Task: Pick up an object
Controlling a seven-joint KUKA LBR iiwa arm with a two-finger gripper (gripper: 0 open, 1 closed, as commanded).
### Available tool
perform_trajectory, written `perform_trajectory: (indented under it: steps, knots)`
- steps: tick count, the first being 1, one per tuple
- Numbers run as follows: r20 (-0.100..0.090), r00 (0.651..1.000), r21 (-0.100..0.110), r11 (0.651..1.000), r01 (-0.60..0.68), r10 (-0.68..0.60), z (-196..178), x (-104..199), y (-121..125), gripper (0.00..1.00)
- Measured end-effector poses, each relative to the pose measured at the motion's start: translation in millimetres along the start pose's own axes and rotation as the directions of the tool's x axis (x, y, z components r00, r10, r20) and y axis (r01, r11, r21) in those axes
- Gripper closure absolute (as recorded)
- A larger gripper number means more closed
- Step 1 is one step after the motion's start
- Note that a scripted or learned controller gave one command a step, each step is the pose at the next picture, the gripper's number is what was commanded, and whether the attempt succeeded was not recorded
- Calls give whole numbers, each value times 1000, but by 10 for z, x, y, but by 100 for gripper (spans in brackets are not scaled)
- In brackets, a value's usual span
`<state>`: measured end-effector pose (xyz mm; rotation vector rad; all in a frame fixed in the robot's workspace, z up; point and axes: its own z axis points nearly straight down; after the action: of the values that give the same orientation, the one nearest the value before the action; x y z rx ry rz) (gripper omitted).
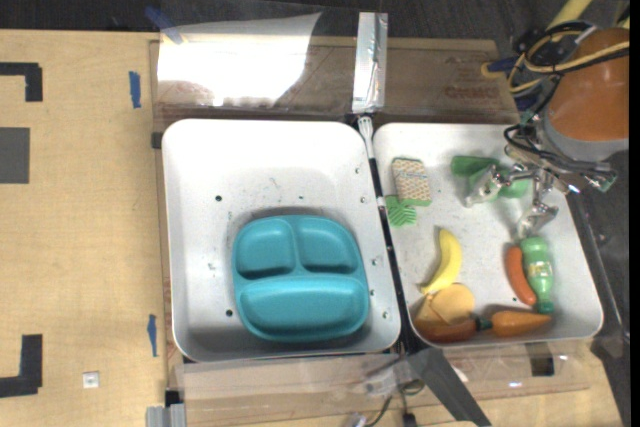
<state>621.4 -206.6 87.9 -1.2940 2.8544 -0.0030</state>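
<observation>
Camera view — hand (512,187) over right bin (590,315), grip state unclear; green bottle (538,267) just below, apart.

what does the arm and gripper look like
The arm enters at the right with a rounded orange band over a grey section. Black, yellow and blue cables loop beside it. The gripper below is small, bare silvery metal, with thin wires running to it.

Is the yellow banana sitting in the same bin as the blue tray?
No, the banana lies in the right bin with the other toy food, while the blue tray sits in the left bin.
</observation>
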Motion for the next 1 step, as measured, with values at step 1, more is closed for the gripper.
perform_trajectory:
  steps: [1]
  knots:
    - [5, 962, 1, 962, -275, 275, -25, -247, 1211, 0]
